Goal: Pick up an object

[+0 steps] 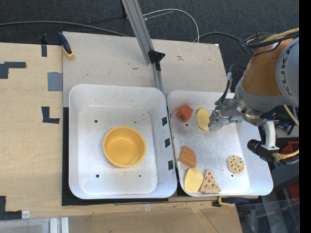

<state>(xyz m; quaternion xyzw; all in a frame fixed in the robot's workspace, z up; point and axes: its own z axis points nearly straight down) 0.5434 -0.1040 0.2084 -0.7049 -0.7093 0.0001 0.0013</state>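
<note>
- Camera view, gripper first: the gripper (215,122) sits low over the right bin (252,178), close to that bin's far edge, right at a pale yellow round piece (202,118).
- Pincer state: whether it stands open or closed cannot be told from this slant, and nothing is clearly seen held by it.
- Likely target: the yellow piece, lying touching or just beside the gripper's tip, with an orange-red toy (184,113) just to its left near the bin's far left corner.
- Doing the step well, as I judge it: centre the tool over the yellow piece rather than on its right rim, close squarely, and lift straight up so the orange-red neighbour is not nudged.
- Risk: a thin, flat-looking piece may slip out or be pushed toward the bin wall.
- Other things in the right bin: a waffle-like brown piece (187,156) near the left wall, a yellow wedge (193,180) and a pizza slice (210,182) at the near edge, a cookie (235,164) toward the near right corner.
- Left bin (87,101): a yellow bowl (124,146) near its middle.
- Surroundings: both bins rest on a pale board (112,57); a metal strut (138,21) slants in from the far side, with cables (184,18) on dark carpet beyond.
</note>
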